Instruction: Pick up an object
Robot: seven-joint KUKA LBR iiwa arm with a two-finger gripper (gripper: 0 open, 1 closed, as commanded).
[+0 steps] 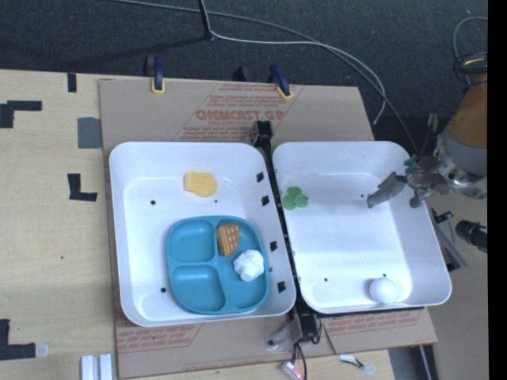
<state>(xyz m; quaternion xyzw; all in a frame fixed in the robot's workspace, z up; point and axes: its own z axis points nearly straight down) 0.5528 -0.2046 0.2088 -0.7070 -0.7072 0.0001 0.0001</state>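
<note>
Cardboard (238,109) printed "CHEMCAST GP" in red underlies two white bins on a wooden worktop (47,212) — pincer (394,191), fingers apart and bare, hovers over the right bin (348,236), green object (295,199) at its left side.

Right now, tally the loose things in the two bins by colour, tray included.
Yellow: 1, the yellow piece in the left bin
Tan: 1, the waffle piece on the tray
White: 2, the white lump on the tray and the white ball in the right bin
Green: 1, the green piece
Blue: 1, the tray
Total: 6
</note>
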